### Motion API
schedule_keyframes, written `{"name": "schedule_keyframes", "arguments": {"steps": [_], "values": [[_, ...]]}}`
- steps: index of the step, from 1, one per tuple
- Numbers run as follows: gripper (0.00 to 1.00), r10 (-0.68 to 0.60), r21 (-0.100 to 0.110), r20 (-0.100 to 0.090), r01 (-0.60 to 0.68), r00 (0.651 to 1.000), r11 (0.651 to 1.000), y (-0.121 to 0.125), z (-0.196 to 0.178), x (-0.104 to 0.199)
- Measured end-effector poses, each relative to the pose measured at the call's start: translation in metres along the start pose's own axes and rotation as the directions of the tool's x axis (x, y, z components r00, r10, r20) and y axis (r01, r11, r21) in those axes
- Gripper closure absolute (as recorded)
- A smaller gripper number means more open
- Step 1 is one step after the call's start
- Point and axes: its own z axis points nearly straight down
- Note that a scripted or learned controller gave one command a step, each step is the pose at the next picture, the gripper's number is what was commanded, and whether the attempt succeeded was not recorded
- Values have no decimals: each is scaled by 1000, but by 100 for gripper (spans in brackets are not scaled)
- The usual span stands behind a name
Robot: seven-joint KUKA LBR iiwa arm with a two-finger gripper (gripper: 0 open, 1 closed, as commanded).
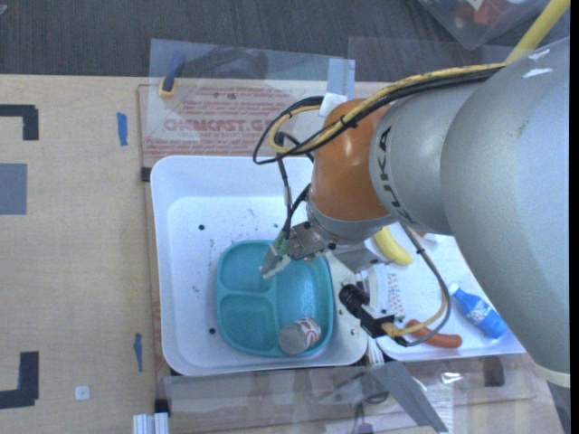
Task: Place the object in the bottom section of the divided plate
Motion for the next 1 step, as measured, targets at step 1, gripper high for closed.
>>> {"name": "schedule_keyframes", "arguments": {"steps": [1], "values": [[100, 7, -3, 1, -7, 1000, 1000, 0, -10, -3]]}}
